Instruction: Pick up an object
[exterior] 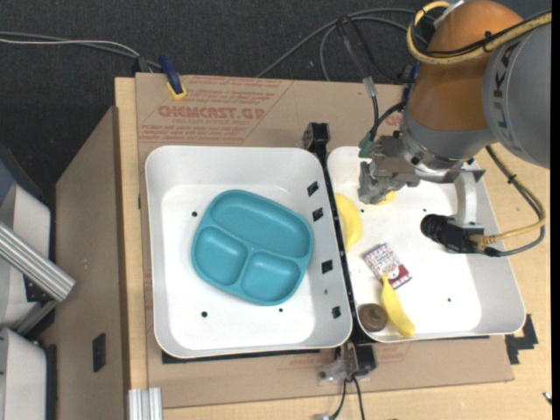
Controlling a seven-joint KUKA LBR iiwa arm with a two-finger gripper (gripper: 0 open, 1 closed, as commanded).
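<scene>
Yellow plastic banana (398, 311) lies at right white bin's (490, 296) front-left corner, beside small patterned packet (386, 262). Claw (378, 188) low near bin's back-left; opening unclear, possibly over something yellow.

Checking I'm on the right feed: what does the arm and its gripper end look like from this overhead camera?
The arm has a grey casing with a broad orange band above the wrist, and part of dark lettering shows on the grey. Thin black and yellow cables loop around the orange section. The gripper is a compact grey metal assembly, with a black cylindrical part and a yellow cable beside it.
</scene>
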